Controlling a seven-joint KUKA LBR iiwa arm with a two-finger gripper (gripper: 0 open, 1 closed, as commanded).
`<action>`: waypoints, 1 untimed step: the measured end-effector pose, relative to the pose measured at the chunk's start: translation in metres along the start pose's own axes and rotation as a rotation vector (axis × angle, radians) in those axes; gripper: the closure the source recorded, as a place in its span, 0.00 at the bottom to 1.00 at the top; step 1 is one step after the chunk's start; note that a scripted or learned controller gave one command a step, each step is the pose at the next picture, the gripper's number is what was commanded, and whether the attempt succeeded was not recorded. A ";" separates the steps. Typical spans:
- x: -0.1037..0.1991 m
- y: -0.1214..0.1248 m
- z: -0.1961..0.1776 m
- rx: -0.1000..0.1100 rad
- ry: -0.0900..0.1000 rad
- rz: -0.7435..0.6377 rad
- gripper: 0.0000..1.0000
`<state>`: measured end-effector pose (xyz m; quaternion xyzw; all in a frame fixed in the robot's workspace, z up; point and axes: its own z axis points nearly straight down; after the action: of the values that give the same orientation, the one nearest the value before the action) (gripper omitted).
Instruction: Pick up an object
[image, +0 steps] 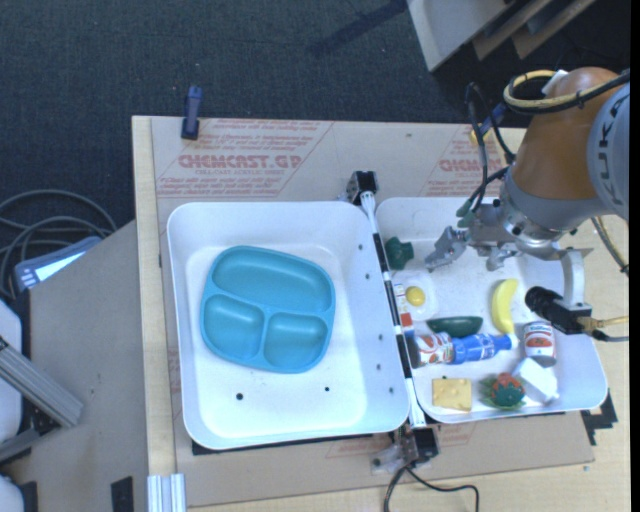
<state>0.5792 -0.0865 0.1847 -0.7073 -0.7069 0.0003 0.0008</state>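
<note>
jaws (470, 247) apart, holding nothing | banana (503, 304) just below them, untouched | right bin (590, 385)

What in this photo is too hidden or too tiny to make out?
- The claw: its fingers are small and blurred, so their state is unclear.
- Right bin: its far corner lies under the arm.
- Can: its label is too small to read.
- Green item: its shape is unclear.

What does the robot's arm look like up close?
The arm is round and chunky, orange on top with grey below. Black and yellow cables loop around it. At its end sits a silvery metal gripper with thin fingers. Part of a dark letter shows on the grey shell at the picture's right edge.
</note>
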 end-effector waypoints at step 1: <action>-0.042 0.005 -0.039 -0.004 -0.002 0.001 0.00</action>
<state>0.5846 -0.1281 0.2240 -0.7076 -0.7067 -0.0002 -0.0012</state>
